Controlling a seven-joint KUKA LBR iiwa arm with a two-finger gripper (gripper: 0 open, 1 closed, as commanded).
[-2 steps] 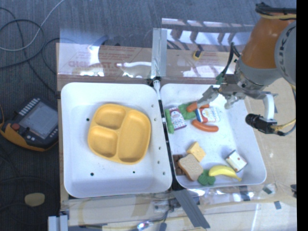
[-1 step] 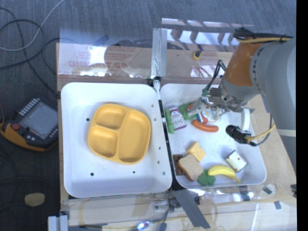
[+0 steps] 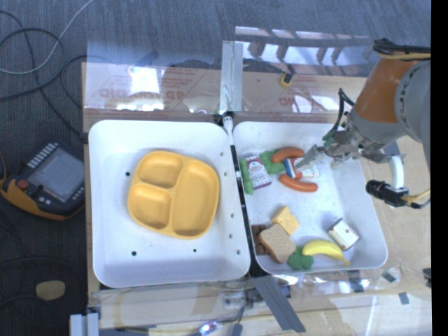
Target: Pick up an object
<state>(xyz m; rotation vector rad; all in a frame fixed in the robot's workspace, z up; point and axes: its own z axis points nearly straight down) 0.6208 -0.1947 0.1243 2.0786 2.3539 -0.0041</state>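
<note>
your pincer (image 3: 308, 161) hangs low over the right bin (image 3: 367, 208), reaching in from the right with its tip down among the toy food. you cannot tell from this slanted view how the pincer is set or whether anything is in it; the tip blurs into the items under it.

the nearest candidates are two sausages. one sausage (image 3: 288, 153) lies just beyond and left of the pincer tip, the other sausage (image 3: 299, 183) lies just on the near side of it, so the tip sits between them. they look like smooth moulded plastic, orange-red, rounded and capsule-shaped. judge them light, stiff and slippery: likely to roll or squirt out if pinched off-centre. take one across its short width at mid-length, not at the tapering ends.

further left of the pincer lies a flat packet (image 3: 257, 171) with a printed label, thin and probably hard to get under. on the near side, well away from the tip, sit a cheese wedge (image 3: 285, 220), a bread slice (image 3: 276, 241), a banana (image 3: 325, 249) beside something green (image 3: 300, 260), and a small white block (image 3: 344, 234). the blocky ones offer flat parallel faces, easier than the curved pieces.

far to the left, in the other bin (image 3: 112, 257), rests a yellow divided plate (image 3: 173, 192), glossy and rigid.
</note>
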